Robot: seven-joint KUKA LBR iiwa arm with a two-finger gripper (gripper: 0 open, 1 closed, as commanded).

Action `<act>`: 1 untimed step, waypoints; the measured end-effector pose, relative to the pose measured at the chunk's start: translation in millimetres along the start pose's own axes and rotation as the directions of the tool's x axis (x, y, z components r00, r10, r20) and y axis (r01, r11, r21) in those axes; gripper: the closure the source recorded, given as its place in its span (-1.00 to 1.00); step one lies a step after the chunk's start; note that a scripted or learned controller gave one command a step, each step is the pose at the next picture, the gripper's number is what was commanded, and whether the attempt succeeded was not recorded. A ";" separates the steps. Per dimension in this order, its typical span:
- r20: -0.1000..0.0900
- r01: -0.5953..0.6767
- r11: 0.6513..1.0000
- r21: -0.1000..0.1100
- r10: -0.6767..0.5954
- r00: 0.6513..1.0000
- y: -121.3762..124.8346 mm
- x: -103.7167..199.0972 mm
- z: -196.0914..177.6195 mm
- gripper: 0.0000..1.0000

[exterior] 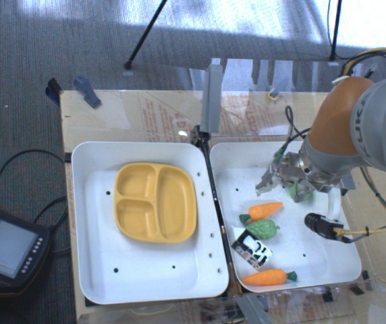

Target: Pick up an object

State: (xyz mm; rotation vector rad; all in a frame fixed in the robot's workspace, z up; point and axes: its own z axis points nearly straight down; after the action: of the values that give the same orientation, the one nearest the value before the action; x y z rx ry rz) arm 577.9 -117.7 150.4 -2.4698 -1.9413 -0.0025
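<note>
White bins (85, 181), black-white card (252, 248) (print unreadable)

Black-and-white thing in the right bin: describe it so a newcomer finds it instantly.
Start at the right bin, then its left wall beside the divider. The small card lies tilted there, below the green toy and above the lower carrot. It is the bin's one flat black-and-white patterned piece.

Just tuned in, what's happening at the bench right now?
The arm has reached in from the right, and its gripper sits over the right bin, just above the upper carrot. Nothing is visibly held. That bin also has a green toy vegetable, a black and white card and a second carrot near the front edge. The left bin holds a yellow divided plate, untouched.
</note>
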 end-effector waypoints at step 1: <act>-0.003 0.184 0.983 -0.005 -0.184 0.983 -27.8 -5.0 57.2 -1.00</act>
State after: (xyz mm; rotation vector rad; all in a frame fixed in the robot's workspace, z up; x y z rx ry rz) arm 549.7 -115.9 93.1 -2.2817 -2.1625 -0.0113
